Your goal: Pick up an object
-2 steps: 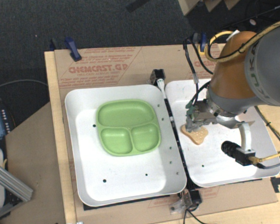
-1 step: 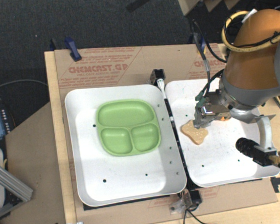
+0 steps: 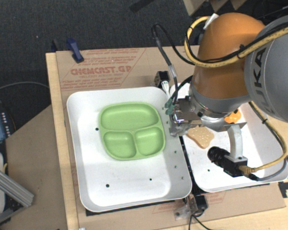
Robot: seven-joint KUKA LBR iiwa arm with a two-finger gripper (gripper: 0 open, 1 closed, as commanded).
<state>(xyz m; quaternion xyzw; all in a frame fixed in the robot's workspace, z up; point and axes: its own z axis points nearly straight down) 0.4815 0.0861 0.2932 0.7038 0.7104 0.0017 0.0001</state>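
Bench (image 3: 105,65): brown board under both bins, printed lettering along its far part.
Arm (image 3: 228,46): grey with an orange band, reaching in from the right and covering much of the right bin.
Left bin (image 3: 87,156): shallow, white, holding the tray.
Right bin (image 3: 265,147): white, touching the left bin along its inner edge.
Green tray (image 3: 132,130): three compartments, lying flat in the left bin's far half.
Gripper (image 3: 220,136): above the right bin; cannot tell if the fingers are open or closed.
Tan toast-like piece (image 3: 201,137): flat in the right bin, just under the wrist.
Orange object (image 3: 233,115): small, mostly hidden by the arm.
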